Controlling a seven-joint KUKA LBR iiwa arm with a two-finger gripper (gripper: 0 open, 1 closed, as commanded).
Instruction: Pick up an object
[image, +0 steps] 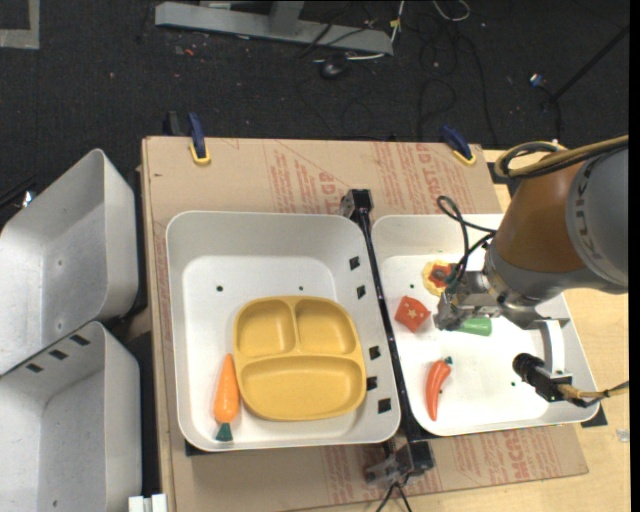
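In the right bin my gripper hangs low, reaching in from the right. A small green piece lies right under its near side, partly covered. To the gripper's left and close to it sits a red strawberry-like piece. Just beyond the gripper a yellow and red toy peeks out, half hidden by the wrist. Nearer the front lies a red chili pepper with a green stem, apart from the gripper.
The left bin holds a yellow divided plate and an orange carrot along the plate's left side. A black divider runs between the bins. Folded white bins stand off the bench's left.
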